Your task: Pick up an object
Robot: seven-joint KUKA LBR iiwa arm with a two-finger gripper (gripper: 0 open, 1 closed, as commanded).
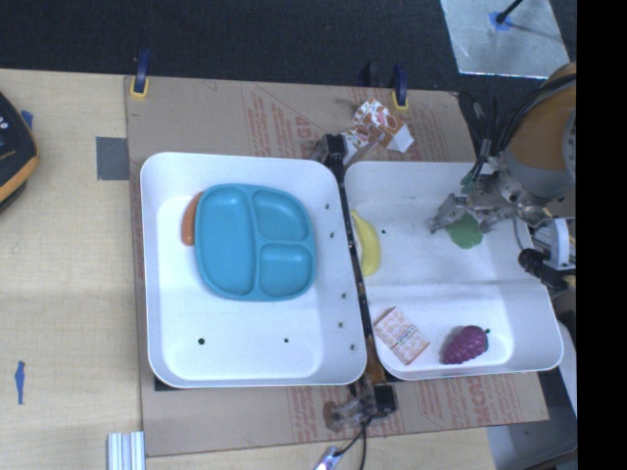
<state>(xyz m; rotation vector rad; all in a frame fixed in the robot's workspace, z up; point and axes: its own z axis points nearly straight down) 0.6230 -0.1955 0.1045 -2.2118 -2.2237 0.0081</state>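
My gripper [468, 213] is low in the upper right part of the right bin [529, 292], reaching in from the right. A green object [467, 234] lies right under it, partly covered by the gripper body. I cannot tell whether the green object is gripped or just resting on the bin floor. A purple bunch of grapes [464, 345] lies near the right bin's front edge. Next to it, to the left, is a small printed box [400, 335]. A yellow banana [367, 244] rests against that bin's left wall.
The left bin [176, 351] holds a blue divided plate [257, 242] with an orange object [187, 220] peeking out at its left edge. A crumpled wrapper [376, 125] lies on the cardboard behind the bins. The arm's grey and orange wrist [544, 145] hangs over the right bin's far right corner.
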